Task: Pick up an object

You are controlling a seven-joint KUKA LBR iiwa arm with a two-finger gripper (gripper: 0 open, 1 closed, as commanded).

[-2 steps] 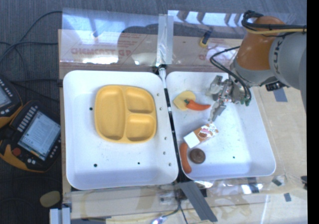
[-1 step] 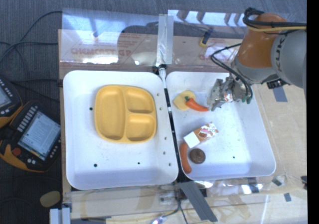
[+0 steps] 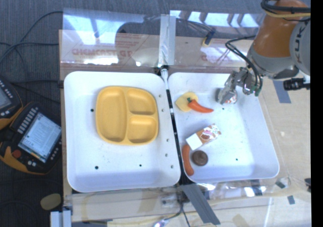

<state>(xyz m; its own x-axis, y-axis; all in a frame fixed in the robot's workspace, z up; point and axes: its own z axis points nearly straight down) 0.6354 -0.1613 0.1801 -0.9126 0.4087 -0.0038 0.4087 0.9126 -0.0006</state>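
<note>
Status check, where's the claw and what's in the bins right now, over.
Claw low in right bin, far side. Carrot, small carton, brown disc lie loose. Yellow tray in left bin.

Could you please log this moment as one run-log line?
hand: low in right bin, far side | carrot: beside it, apart | yellow tray: left bin | pick: not yet done

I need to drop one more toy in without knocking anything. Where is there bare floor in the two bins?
Right bin: bare along its right side and near right corner, right of the carton and brown disc. Crowded along its left wall, around the carrot and sausage. Left bin: bare strips around the yellow tray, widest at the near edge.
</note>
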